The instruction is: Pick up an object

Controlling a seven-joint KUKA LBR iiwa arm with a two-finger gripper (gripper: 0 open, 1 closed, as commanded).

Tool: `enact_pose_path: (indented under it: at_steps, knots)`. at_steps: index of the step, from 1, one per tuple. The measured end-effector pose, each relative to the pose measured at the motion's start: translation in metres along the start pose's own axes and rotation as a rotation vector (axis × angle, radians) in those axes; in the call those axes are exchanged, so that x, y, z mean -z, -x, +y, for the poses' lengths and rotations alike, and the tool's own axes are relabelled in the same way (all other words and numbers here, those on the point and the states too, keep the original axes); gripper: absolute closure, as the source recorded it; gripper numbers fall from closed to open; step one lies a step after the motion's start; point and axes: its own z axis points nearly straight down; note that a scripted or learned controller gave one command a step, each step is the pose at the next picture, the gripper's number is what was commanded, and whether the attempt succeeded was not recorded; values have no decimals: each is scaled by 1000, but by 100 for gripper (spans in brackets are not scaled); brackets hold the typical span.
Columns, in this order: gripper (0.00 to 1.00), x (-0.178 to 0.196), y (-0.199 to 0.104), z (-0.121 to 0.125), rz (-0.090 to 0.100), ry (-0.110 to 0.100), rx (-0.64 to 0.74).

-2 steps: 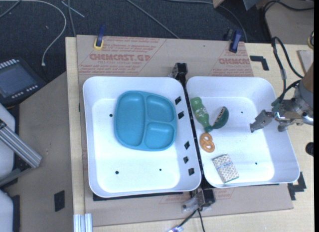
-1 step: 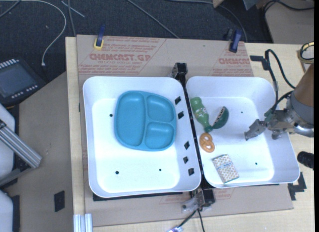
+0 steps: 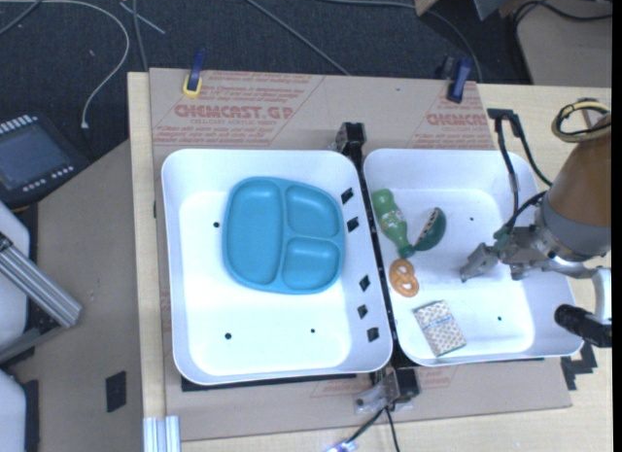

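Gripper [image 3: 478,263] over right bin [image 3: 505,338], finger state unclear, nothing visibly held. You steer left to pretzel [image 3: 403,277], or near-left to packet [image 3: 439,328]; descend straight.

Both white bins, the left bin [image 3: 185,275] and the right bin [image 3: 505,338], look like smooth moulded plastic with a soft sheen, and the blue divided plate [image 3: 282,236] in the left one is a smooth, matt-looking plastic. They sit on a tabletop [image 3: 262,105] covered with plain brown cardboard, dull and printed in red, held by blue plastic clamps [image 3: 195,73] at its far edge. In the right bin the green bottle [image 3: 390,219] looks glossy plastic, the small patterned packet [image 3: 439,327] looks like paper or card, and the gripper [image 3: 481,262] is dull grey metal.
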Motion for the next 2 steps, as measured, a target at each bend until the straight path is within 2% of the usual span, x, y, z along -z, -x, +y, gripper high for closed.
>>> enact_pose_path:
  at_steps: [1,2]
  knots:
    - [100,14,1,1,-2,6,-1]
    - [100,70,1,12,-5,12,1]
